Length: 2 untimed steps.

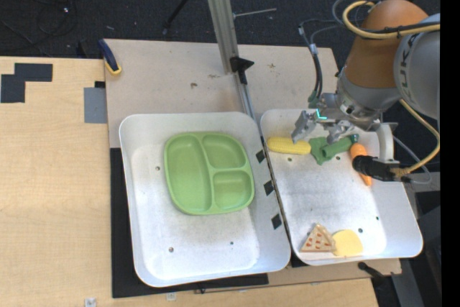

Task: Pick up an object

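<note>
My gripper hangs over the far end of the right bin, open, its two fingers spread apart with nothing between them. Just below its left finger lies a yellow corn-like piece. A green toy rests under the right finger, close to it. An orange carrot-like piece lies a little further right, against the bin's far right side. At the near end of the same bin sit a pizza slice and a yellow wedge, touching each other.
The left bin holds a green divided plate. An aluminium post rises behind the bins, with a black rod running down between them. Cables loop around the arm's wrist at the right.
</note>
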{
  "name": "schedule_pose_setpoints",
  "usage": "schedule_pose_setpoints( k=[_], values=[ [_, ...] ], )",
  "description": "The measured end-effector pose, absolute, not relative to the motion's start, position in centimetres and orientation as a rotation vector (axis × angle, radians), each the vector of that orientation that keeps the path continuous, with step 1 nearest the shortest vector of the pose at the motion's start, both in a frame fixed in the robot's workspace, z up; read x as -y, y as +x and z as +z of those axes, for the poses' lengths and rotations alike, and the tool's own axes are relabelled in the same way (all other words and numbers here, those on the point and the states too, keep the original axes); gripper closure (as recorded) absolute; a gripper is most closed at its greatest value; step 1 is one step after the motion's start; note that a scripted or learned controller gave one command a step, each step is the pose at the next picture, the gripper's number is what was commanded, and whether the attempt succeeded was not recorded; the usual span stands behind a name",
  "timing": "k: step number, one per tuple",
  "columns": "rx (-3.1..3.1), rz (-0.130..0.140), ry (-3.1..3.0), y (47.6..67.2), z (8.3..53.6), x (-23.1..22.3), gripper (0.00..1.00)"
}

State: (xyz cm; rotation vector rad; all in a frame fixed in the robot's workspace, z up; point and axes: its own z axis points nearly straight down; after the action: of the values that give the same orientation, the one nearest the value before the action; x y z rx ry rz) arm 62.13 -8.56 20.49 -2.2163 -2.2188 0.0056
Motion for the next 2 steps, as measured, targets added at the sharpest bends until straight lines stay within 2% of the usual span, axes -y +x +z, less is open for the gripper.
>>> schedule_pose_setpoints(
  k=[1,2],
  values=[
    [2.221,0.002,-2.218,62.2,20.6,8.6,0.0],
    [2.218,0.007,-2.218,62.2,16.0,9.3,0.0]
  ],
)
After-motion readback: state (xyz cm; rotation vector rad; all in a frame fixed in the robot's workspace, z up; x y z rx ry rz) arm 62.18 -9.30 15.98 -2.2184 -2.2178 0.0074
